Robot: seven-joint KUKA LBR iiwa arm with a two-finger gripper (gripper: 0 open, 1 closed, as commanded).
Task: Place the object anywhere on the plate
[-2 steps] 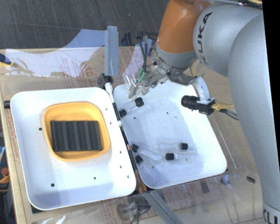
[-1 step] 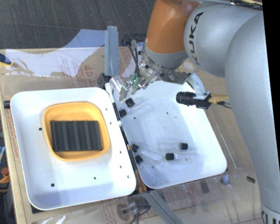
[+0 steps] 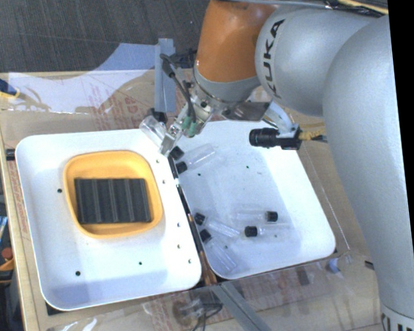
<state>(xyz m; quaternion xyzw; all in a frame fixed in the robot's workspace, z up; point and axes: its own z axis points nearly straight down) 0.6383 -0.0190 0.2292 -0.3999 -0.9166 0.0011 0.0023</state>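
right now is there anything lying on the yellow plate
No, the yellow plate in the left bin bears nothing; the clear tubes lie in the right bin.

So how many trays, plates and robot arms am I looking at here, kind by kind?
white bins: 2 (left, right)
yellow plate: 1, in the left bin
robot arm: 1
Total: 4
The small clear tubes in the right bin are too faint to count.
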